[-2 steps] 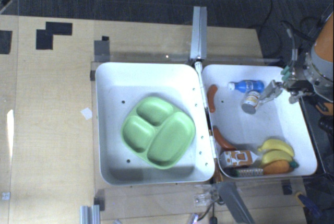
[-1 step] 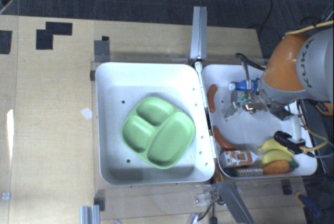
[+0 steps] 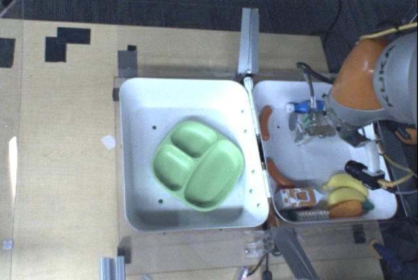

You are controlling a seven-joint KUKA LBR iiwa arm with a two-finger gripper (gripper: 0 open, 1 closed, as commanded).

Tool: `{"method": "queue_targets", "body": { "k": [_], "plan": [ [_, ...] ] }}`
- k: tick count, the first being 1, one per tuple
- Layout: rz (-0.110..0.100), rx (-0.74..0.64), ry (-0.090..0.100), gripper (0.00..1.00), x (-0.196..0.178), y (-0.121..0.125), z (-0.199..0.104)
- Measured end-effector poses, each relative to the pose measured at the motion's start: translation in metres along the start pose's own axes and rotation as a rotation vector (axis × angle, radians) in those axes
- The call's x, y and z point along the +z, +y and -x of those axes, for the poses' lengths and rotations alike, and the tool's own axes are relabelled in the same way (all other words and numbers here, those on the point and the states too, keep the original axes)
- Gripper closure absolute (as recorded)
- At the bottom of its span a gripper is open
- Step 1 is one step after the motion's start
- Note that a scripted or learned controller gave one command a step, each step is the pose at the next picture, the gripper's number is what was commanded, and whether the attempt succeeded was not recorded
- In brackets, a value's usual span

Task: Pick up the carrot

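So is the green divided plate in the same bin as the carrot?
No, the green plate lies in the left bin, while the carrot sits in the right bin.

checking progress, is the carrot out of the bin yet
No, still in. The carrot lies in the right bin, front corner, beside the banana, apart from the gripper.

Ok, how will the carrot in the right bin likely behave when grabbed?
The carrot looks smooth and rounded, so it is probably slippery and apt to roll. It lies right beside the banana, so lifting it may nudge that too.
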State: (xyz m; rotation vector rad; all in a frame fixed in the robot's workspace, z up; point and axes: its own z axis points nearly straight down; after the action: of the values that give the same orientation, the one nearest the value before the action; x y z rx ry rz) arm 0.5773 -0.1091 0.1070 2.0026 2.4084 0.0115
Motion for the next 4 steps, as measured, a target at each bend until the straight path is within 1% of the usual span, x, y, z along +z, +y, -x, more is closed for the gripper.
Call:
{"method": "queue_targets", "body": {
  "k": [1,2,3,4],
  "plan": [
    [-0.001,0.148,-0.001,1.0,0.018,0.048,-0.001],
    [-0.004,0.238,-0.001,1.0,-0.081,0.091,0.025],
    [-0.007,0.133,0.0,1.0,-0.029,0.079,0.042],
    [-0.004,0.365,-0.002,1.0,-0.124,0.078,0.101]
  ]
}}
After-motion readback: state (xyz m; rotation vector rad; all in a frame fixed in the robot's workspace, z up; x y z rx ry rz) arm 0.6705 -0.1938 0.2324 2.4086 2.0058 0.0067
